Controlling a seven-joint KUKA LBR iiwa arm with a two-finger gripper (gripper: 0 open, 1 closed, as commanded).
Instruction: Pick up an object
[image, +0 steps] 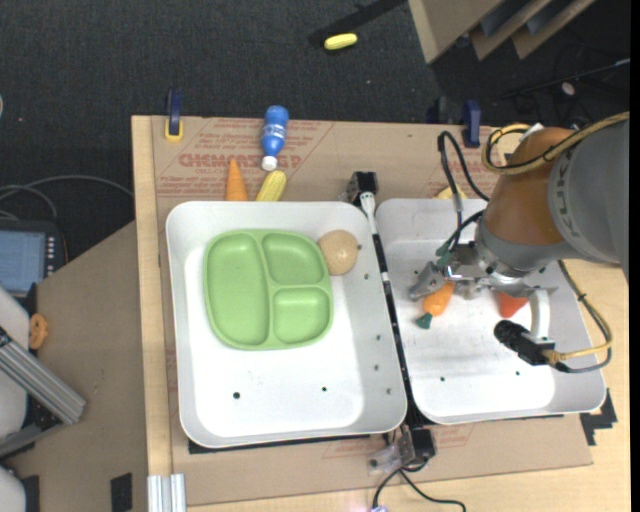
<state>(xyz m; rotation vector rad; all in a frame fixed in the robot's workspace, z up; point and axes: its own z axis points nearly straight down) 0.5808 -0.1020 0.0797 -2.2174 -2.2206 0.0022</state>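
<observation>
Overall, the worktop (150, 250) carried two shallow white bins side by side, and the grey arm (590, 190) with its orange band reached in from the right over the right bin (480, 385). The left bin (270, 400) held a green divided plate (268, 288) with three compartments, and a round tan object (338, 250) lay just beside the plate's upper right corner, near the bin's rear wall. The hand (440, 285) was positioned low over the rear left part of the right bin, directly at a toy carrot (434, 302) with an orange body and a green tip; the carrot lay tilted, its green end pointing toward the front left. Whether the carrot sat between the fingers could not be determined, and the state of the hand could not be told from this view. A small red object (512, 302) lay in the same bin, partly hidden beneath the wrist. A black cable end (522, 342) hung over the bin's right side. Behind the left bin, on the worktop, lay a blue-and-white bottle (273, 135), an orange carrot-shaped item (235, 183) and a yellow item (271, 186).
</observation>
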